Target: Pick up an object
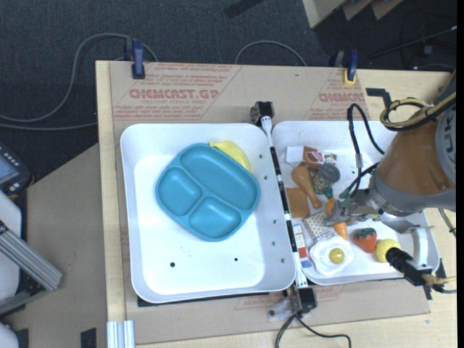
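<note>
While red lettering on the bench board [174, 93] reads roughly "CHEMCAST GP" (partly blurred), the gripper [346, 212] sits low in the right bin [290, 133] among toy food; finger state cannot be told. Fried egg [332, 255] lies near the front wall. Left bin [138, 194]: blue divided plate [206, 192], long axis diagonal.

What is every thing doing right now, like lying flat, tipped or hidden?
Blue tray: lying flat in the left bin.
Yellow thing: half hidden behind the tray.
Fried egg: flat, yolk up, right bin.
Hand: down among the toys.
</note>
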### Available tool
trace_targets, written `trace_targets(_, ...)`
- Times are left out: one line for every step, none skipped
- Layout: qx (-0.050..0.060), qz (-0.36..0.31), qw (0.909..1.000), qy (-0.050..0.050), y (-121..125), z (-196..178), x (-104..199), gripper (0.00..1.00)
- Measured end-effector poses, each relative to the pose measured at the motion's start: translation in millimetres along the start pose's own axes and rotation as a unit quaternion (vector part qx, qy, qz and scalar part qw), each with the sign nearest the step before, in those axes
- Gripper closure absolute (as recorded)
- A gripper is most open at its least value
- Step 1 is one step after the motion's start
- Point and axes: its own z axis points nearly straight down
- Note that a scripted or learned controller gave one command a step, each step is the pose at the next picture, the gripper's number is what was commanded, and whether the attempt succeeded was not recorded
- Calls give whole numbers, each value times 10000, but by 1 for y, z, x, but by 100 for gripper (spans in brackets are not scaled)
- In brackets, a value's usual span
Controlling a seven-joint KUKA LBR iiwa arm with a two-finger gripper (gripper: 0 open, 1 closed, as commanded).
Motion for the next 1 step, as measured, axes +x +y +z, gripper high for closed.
trace_targets(-21,-65,10000,3,67,-91,106,100)
